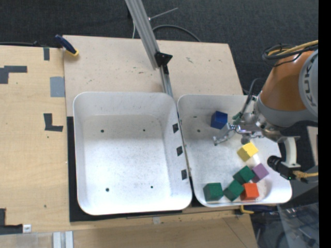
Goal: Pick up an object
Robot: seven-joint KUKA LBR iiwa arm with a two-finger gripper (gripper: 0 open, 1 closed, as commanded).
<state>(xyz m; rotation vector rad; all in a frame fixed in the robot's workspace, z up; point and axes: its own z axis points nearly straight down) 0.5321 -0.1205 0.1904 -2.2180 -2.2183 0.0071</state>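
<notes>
Blue cube (219,120) just beside the jaws, ungrasped

The left bin (124,154) offers an open floor. In the right bin (199,112), a blue cube (219,120) stands near the back, a yellow cube (247,151) mid-floor, and green (212,191), orange (250,190) and purple (260,171) cubes crowd the front corner; bare floor lies between along the dividing wall.

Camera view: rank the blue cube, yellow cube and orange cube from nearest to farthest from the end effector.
End effector sits in the right bin.
1. Blue cube, just above it toward the bin's far side.
2. Yellow cube, to its lower right.
3. Orange cube, at the bin's near edge.
</notes>
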